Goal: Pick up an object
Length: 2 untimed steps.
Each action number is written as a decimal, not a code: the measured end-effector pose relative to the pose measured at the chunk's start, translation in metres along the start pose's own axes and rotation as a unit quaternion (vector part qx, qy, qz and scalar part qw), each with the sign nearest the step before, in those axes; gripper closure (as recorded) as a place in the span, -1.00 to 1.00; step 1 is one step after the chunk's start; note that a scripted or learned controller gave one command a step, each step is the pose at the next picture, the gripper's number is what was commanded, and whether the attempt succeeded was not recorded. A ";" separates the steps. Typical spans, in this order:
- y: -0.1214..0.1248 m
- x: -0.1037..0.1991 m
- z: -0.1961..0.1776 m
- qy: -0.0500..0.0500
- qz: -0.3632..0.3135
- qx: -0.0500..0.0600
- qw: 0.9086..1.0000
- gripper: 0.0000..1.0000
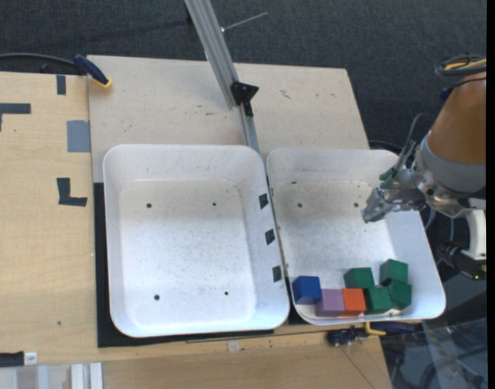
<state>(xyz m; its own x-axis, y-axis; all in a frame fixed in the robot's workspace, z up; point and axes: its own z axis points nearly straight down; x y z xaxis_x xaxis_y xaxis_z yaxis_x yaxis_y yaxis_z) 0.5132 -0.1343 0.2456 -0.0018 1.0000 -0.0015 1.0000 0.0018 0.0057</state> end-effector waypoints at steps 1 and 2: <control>0.001 0.000 -0.046 0.000 0.000 0.001 1.000 1.00; 0.026 0.058 -0.040 0.001 -0.002 0.003 1.000 1.00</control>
<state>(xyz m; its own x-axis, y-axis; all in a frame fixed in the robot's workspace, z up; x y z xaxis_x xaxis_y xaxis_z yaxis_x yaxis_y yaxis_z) 0.5386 -0.0760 0.2857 -0.0065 1.0000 0.0006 1.0000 0.0065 -0.0008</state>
